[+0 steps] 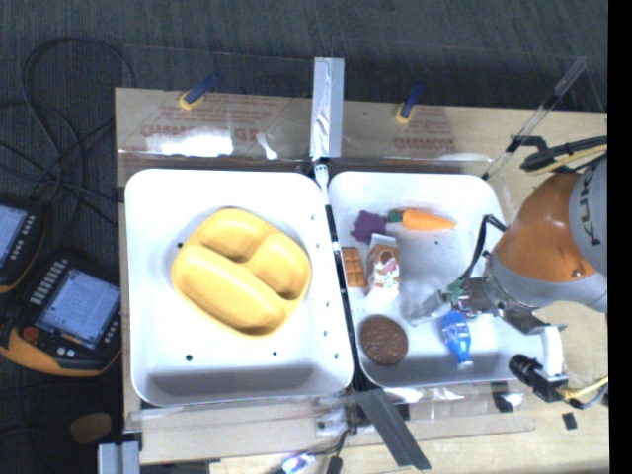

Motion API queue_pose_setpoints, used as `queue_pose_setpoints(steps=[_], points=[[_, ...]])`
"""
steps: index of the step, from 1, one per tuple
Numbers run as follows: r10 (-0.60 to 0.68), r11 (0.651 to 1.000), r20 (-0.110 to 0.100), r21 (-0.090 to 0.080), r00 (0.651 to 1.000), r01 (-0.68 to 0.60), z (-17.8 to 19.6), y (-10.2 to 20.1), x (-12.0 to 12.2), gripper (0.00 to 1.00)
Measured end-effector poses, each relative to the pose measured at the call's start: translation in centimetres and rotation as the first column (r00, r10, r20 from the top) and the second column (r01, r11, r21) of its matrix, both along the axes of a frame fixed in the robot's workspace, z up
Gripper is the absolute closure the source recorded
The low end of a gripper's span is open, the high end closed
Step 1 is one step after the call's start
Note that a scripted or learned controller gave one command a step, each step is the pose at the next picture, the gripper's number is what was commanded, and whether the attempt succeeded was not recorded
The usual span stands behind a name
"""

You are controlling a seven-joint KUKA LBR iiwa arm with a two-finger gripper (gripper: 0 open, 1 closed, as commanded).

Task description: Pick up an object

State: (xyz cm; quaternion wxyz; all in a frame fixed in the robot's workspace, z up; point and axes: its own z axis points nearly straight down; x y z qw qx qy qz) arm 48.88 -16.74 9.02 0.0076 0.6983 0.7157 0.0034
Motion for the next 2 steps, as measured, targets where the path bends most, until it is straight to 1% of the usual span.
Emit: queue_pose_setpoints(steps=[1,2], points=[[0.000,1.000,0.000,0.002,1.000,0.000,0.9,0.0,0.1,1.00],[-0.127,0.992,-0.018,0.003,0.992,0.127,14.1,7.0,3.0,1.00]])
